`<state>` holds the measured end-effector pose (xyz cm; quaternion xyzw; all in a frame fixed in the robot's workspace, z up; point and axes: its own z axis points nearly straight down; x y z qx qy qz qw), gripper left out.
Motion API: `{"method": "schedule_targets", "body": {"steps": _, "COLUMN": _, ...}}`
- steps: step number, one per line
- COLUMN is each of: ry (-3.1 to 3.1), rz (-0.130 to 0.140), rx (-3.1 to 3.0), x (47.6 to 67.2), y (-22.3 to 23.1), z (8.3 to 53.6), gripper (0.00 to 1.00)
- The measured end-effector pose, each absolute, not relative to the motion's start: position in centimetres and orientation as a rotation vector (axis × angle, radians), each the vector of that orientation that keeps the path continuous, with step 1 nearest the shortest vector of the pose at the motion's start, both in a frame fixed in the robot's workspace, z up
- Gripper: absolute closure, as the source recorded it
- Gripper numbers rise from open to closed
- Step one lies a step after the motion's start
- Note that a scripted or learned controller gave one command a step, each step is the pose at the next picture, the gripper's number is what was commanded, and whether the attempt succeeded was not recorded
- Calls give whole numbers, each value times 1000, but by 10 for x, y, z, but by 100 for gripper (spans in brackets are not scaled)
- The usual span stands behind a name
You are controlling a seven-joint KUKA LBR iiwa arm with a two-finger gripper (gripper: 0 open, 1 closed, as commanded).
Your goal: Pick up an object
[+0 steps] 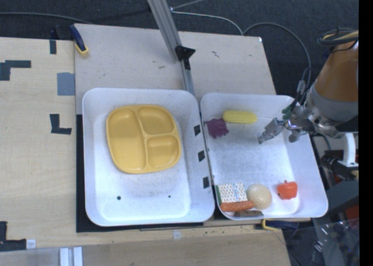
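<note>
carrot [236, 206], egg [259, 195] and orange piece [287, 189] line the right bin's [303, 160] near edge; corn [239, 117] and purple item [216, 127] sit far side. gripper [269, 132] hovers near the corn, nothing held, can't tell jaw state. approach phase; next: pick target, descend.

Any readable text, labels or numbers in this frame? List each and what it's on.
None can be read.
The patterned card in the right bin has a fine print, too small and blurred to tell if it holds text.
The yellow tray, corn, purple item, egg, carrot and orange item show no markings.
The gripper shows no label.
</note>
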<state>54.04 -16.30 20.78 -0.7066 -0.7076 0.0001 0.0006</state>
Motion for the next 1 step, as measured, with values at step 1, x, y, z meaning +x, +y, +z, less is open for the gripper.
{"method": "schedule_targets", "body": {"steps": 1, "ry": -2222, "rz": 2, "rx": -2222, "x": 540, "y": -177, "z": 86, "gripper": 0}}
